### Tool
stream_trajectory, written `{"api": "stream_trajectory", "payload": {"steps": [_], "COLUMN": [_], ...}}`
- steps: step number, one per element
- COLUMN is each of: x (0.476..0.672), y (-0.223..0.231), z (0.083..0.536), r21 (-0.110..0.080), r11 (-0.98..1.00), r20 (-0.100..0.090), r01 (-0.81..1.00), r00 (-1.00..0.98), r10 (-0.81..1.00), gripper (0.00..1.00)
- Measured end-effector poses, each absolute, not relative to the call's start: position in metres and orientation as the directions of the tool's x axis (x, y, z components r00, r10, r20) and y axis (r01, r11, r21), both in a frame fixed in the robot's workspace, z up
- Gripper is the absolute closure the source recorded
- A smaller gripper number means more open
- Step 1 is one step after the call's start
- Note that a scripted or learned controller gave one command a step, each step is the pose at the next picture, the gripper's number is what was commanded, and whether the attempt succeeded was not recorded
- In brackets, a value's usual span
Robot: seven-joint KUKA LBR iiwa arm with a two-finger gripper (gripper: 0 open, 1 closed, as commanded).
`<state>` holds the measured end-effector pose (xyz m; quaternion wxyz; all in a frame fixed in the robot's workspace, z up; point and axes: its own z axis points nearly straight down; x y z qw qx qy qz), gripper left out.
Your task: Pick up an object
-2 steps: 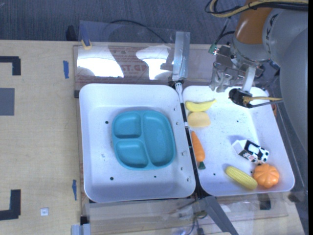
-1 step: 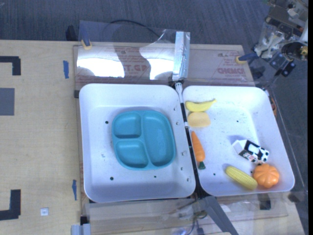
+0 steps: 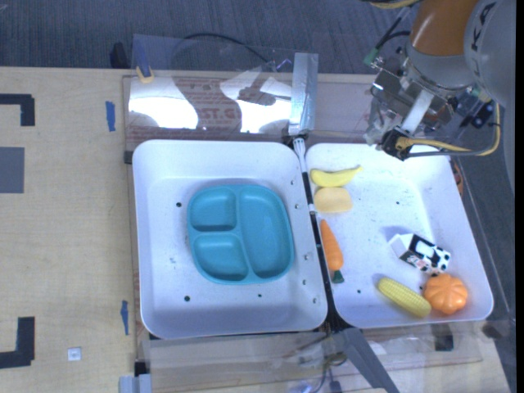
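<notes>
Banana at the right bin's back-left corner, just beside a pale yellow lemon, carrot along the left wall, gripper above the back rim, grasp unclear, teal divided plate in the left bin

Smooth glossy white plastic bins; matt teal plastic tray; pale wooden bench

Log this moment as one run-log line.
task: pick up object | gripper: above right bin far edge, nothing seen held | banana, carrot, corn: untouched
</notes>
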<state>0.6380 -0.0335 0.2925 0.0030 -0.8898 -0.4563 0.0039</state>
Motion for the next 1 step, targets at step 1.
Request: {"api": "stream_trajectory", "payload": {"steps": [1], "x": [0.6341], "y": [0.0290], "z": [0.2303], "r21": [-0.009], "r11": [-0.640], "r20": [-0.006], "r01": [0.768], "r00": [0.640], "r10": [0.768], "gripper": [1.00]}}
